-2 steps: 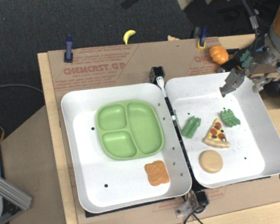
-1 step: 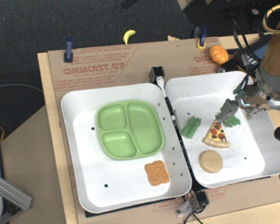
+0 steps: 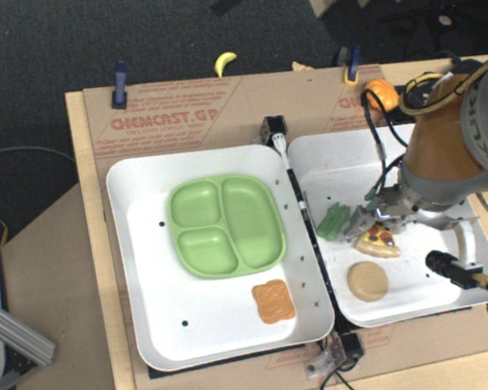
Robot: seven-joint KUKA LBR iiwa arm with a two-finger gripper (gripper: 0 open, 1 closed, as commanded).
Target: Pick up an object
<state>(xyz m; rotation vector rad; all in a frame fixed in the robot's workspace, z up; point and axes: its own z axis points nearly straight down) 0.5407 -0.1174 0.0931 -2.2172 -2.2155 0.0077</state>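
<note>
In the left bin [image 3: 140, 247] you see a green plate [image 3: 227, 224] with three parts and an orange waffle [image 3: 274, 301] near its lower corner. In the right bin [image 3: 327, 149] you find a green veggie [image 3: 334, 220], then a pizza slice [image 3: 379, 241] with a round tan cookie [image 3: 367, 280] just below. Your gripper [image 3: 379, 215] sits low over the pizza slice; you cannot tell how wide its fingers are or if they hold anything.

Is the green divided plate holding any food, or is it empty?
Empty. All three sections of the green plate show bare green; the orange waffle-like piece lies beside it on the left bin's floor.
</note>
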